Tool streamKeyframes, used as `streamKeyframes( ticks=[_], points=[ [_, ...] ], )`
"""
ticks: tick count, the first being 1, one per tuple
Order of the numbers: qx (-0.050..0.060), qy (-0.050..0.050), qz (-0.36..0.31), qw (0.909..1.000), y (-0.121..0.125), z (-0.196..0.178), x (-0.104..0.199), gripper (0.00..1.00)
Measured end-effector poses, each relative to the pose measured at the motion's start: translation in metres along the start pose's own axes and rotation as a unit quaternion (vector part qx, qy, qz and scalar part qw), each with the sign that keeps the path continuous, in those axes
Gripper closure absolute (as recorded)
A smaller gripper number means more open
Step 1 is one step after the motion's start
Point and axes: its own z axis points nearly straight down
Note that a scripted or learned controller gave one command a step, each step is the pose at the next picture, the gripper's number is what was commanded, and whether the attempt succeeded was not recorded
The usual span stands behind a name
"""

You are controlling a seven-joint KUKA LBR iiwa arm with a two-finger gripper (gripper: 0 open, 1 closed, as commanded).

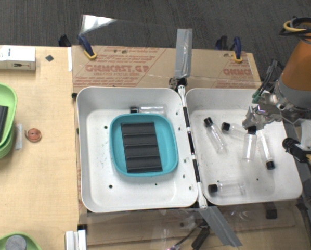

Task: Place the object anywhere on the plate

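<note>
A teal square plate (168,139) with a dark ribbed insert (141,146) lies in the middle of the left bin (93,186). Several clear tubes with black caps lie in the right bin (285,186): one at the left (214,135), one at the front (229,189), and two side by side on the right (248,147) (264,151). My gripper (253,127) hangs low over the capped end of the tube on the right, at the bin's right side. Another clear tube (146,109) lies in the left bin just behind the plate.
A loose black cap (225,126) sits in the right bin near the gripper. Green trays (2,121), a white box (12,59) and a small brown disc (34,135) are on the bench to the left. Cardboard (124,64) held by clamps lies behind the bins.
</note>
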Motion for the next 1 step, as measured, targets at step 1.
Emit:
streamKeyframes(
  ticks=[1],
  points=[
    [0.000, 0.001, -0.083, 0.9966, -0.0321, -0.0267, 0.0954, 1.00]
  ],
)
